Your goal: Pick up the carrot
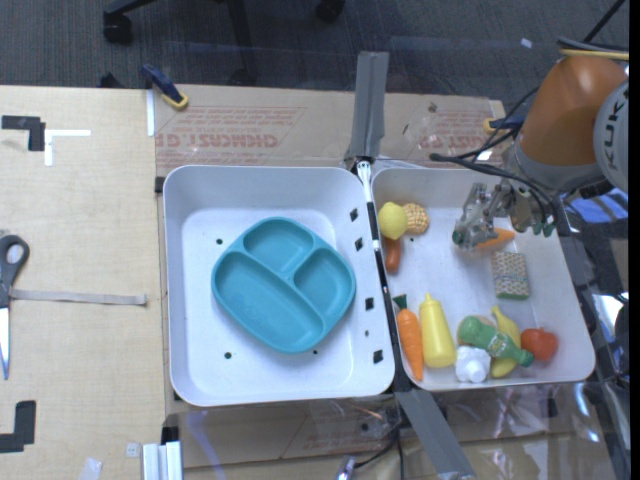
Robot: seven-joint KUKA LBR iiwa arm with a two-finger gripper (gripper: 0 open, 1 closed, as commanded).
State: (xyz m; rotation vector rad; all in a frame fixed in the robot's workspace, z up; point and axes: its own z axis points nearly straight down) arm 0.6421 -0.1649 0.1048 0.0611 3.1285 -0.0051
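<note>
My gripper [482, 232] hangs over the upper right part of the right bin [560, 368]. It is shut on a small orange carrot [499, 237], which sticks out to the right from between the fingers. A second, larger carrot [410, 342] with a green top lies along the bin's lower left wall, next to a yellow bottle [436, 332]. The grey arm with its orange band [566, 108] reaches in from the upper right.
The right bin also holds a corn cob [402, 219], a brown-red piece [392, 256], a green-speckled sponge block [511, 275], and a banana, green vegetable and tomato [539, 343] near the front. In the left bin lies a blue divided plate [284, 283].
</note>
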